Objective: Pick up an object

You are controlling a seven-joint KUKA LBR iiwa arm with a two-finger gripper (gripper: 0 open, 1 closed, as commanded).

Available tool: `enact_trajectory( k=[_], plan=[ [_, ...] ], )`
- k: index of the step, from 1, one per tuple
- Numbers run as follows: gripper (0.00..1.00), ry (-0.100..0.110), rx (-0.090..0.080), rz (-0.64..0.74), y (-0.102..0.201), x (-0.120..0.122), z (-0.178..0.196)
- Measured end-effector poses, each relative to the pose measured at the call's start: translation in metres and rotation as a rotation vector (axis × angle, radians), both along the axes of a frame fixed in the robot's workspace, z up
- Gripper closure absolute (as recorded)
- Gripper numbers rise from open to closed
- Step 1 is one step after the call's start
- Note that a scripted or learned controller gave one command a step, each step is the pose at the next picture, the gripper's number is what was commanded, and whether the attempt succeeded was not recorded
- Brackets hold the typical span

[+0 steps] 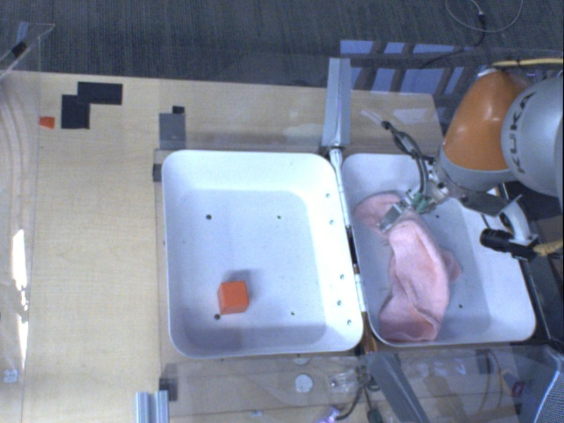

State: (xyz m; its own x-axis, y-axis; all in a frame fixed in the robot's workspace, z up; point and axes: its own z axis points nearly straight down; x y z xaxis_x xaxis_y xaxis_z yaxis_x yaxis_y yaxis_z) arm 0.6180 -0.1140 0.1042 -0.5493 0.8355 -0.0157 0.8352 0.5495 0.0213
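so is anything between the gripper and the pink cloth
Nothing visible. The gripper is already down at the upper end of the pink cloth in the right bin. The orange block lies apart in the left bin.

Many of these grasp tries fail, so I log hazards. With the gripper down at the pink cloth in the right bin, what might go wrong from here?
The pink cloth lies bunched and limp; the gripper, at its upper end, may pinch a mere fold that slips out on lifting. A hanging cloth might also drag over the right bin rim.
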Motion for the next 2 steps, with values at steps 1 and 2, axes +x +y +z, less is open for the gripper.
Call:
enact_trajectory(
  k=[1,2],
  plan=[
    [0.00,0.014,0.001,-0.015,0.009,0.001,-0.015],
    [1.00,0.001,0.001,-0.013,0.010,0.006,0.000]
  ],
)
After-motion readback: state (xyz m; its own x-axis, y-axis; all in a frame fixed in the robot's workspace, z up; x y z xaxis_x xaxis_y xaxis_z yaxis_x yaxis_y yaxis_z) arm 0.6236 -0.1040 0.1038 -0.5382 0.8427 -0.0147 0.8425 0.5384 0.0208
